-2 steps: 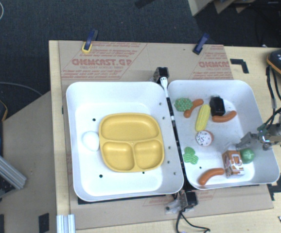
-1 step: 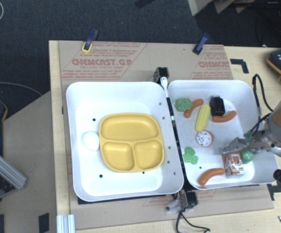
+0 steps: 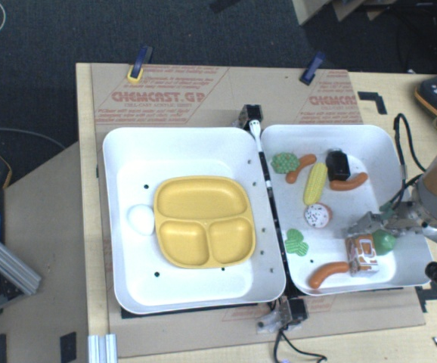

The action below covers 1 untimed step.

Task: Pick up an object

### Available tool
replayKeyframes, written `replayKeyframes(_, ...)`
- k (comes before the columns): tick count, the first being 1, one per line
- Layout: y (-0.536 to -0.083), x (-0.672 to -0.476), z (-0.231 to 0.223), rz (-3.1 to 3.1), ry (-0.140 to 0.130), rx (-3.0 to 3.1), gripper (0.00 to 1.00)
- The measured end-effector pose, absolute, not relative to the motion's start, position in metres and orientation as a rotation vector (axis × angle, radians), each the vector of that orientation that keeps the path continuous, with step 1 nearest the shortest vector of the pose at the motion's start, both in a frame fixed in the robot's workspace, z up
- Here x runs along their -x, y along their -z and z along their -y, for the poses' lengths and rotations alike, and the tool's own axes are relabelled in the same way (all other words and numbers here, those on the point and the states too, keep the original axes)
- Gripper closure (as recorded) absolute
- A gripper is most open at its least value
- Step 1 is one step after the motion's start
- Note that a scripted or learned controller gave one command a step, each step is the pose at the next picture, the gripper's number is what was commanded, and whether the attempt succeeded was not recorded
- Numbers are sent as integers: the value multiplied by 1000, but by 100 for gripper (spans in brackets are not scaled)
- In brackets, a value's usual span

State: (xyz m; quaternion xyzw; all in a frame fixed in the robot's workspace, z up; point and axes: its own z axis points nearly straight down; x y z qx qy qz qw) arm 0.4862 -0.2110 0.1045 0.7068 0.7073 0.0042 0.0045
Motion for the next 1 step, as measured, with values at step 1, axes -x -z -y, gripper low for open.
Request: replayKeyframes(1, -116, -489, 212, -2207, -20, -2206, 100)
